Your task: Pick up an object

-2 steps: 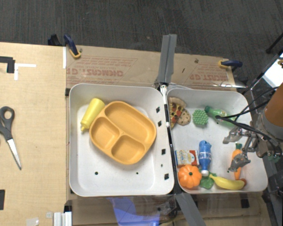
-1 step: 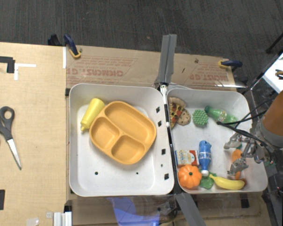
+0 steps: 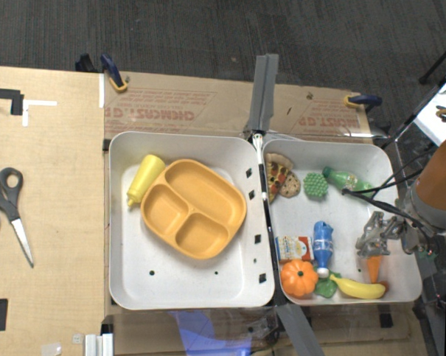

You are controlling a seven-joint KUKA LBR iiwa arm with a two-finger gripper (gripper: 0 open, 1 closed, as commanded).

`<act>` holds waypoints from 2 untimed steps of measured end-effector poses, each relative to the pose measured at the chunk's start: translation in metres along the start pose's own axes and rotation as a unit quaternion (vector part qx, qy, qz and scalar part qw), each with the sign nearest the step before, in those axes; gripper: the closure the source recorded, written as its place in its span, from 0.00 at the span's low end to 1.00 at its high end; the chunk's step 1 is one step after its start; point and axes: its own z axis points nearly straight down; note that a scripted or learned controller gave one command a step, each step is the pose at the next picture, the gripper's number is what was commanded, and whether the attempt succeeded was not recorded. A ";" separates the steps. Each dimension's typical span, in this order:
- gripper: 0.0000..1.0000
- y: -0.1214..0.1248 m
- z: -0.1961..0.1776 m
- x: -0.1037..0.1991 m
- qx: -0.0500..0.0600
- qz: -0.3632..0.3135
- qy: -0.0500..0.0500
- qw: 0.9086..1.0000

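My gripper (image 3: 374,245) is low in the right bin (image 3: 357,153), near its right wall. Just below it in the view lies a small orange carrot-like piece (image 3: 374,269), touching or partly hidden under the gripper's tip. A yellow banana (image 3: 360,289) lies along the bin's front edge, left of the carrot piece. Further left are a blue bottle (image 3: 322,244), an orange pumpkin (image 3: 299,279) with a small green item (image 3: 326,288) beside it, and a small carton (image 3: 294,248).
At the back of the right bin are a pizza slice toy (image 3: 280,177), a green bumpy ball (image 3: 316,185) and a green bottle (image 3: 348,180). The left bin (image 3: 181,286) holds a yellow divided plate (image 3: 194,208) and a yellow bottle (image 3: 144,179). Scissors (image 3: 11,208) lie on the bench at left.
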 end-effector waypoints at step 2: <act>1.00 0.001 -0.010 -0.002 0.001 -0.001 -0.002 1.000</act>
